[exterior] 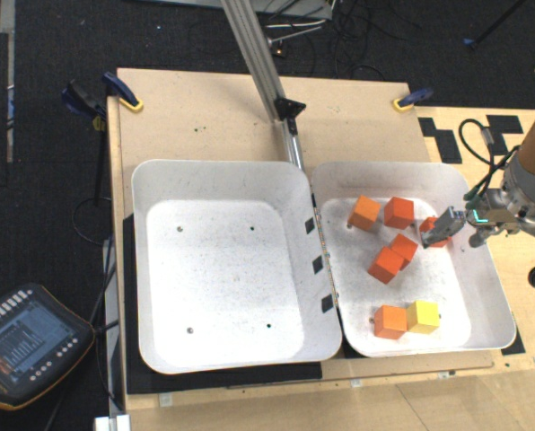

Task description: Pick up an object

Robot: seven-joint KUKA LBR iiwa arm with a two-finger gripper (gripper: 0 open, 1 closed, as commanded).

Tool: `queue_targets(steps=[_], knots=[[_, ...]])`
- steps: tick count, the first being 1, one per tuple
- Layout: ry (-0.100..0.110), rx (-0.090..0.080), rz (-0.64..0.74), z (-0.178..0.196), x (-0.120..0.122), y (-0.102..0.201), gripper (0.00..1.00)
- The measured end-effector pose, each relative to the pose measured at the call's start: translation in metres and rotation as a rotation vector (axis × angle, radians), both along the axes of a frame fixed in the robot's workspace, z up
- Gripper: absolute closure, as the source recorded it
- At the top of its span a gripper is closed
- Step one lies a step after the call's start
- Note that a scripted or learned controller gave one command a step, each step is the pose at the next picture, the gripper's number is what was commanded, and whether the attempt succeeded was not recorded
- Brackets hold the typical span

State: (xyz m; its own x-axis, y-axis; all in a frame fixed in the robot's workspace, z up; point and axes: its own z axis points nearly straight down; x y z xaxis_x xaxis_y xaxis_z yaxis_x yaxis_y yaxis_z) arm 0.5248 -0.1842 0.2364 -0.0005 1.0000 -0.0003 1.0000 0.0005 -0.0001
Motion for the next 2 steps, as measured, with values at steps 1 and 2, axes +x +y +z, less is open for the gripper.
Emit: queue_targets(steps=[1,2], knots=[[0.006,0.002,0.0,-0.061,0.001,0.008,0.0],[0.006,0.003,-0.002,-0.11,-0.009,0.009,0.0]])
